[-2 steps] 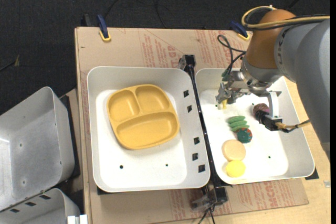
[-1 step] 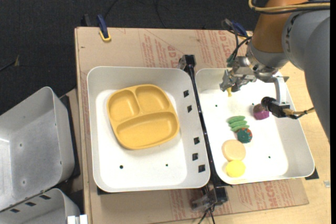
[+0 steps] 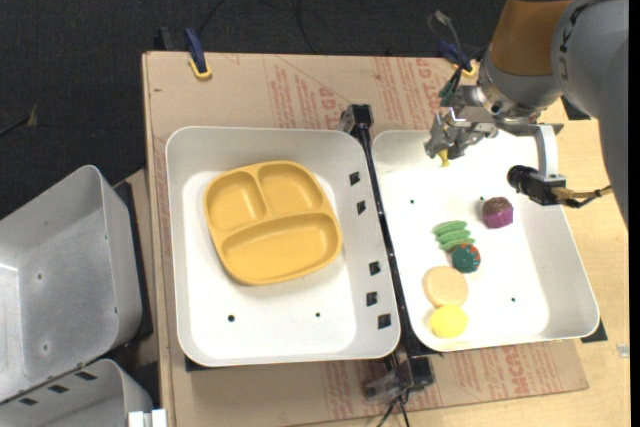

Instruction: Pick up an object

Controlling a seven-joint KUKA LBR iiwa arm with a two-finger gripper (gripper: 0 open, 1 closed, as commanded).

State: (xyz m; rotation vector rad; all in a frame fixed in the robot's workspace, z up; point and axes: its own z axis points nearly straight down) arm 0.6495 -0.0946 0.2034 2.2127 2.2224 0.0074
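Note:
The right bin (image 3: pixel 520 315) holds several small things: a purple one (image 3: pixel 496 212), a green ridged piece (image 3: pixel 452 233), a teal and red ball (image 3: pixel 465 258), a tan disc (image 3: pixel 445 286) and a yellow disc (image 3: pixel 448 321). My gripper (image 3: pixel 446 147) hangs over the bin's back left corner, well above and left of the purple one. Nothing shows between its fingers.
The left bin (image 3: pixel 200 315) carries a yellow divided plate (image 3: pixel 272 220). A black clip rail (image 3: pixel 375 235) runs between the bins. A grey tub (image 3: pixel 60 285) stands off the bench at the left. Cables lie on the dark floor behind.

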